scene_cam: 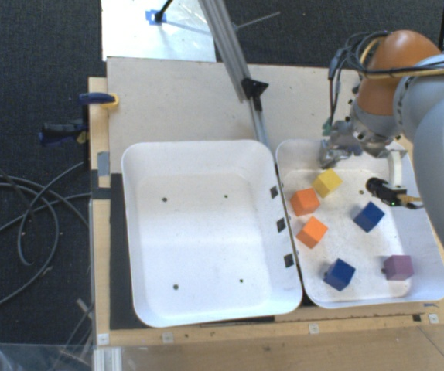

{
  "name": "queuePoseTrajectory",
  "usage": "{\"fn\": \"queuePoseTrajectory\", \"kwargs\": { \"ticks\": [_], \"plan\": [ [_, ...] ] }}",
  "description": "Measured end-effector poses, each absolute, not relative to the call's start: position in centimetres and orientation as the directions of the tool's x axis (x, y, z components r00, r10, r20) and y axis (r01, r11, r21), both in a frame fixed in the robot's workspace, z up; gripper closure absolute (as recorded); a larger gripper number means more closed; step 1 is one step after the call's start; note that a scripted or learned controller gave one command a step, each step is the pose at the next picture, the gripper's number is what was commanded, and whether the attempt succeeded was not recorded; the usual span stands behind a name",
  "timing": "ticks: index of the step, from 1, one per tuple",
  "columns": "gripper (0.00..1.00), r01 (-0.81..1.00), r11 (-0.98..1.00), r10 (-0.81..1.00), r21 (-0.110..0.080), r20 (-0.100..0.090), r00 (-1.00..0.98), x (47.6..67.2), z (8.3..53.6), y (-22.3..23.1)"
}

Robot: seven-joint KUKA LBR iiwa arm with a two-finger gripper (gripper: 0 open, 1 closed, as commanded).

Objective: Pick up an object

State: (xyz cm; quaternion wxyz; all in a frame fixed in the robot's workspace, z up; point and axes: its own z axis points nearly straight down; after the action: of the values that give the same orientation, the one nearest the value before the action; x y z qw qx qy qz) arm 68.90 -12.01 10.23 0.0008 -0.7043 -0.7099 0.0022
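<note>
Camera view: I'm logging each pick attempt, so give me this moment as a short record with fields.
right bin: holds six blocks
blocks: yellow block, two orange blocks, two blue blocks, purple block
left bin: white, beside the right bin
claw: over the right bin's far end, just beyond the yellow block
held: nothing seen in the claw

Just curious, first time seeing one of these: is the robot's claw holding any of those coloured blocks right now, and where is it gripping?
Nothing seems held: the gripper hangs above the yellow block.
</note>
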Motion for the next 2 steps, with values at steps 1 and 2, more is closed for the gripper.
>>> {"fn": "queuePoseTrajectory", "kwargs": {
  "ticks": [1, 2],
  "plan": [
    [0.00, 1.000, 0.010, 1.000, -0.005, -0.002, -0.010, 68.9, 10.2, -12.0],
    [0.00, 1.000, 0.001, 1.000, -0.002, 0.000, -0.001, 65.0, 9.0, -12.1]
  ]
}}
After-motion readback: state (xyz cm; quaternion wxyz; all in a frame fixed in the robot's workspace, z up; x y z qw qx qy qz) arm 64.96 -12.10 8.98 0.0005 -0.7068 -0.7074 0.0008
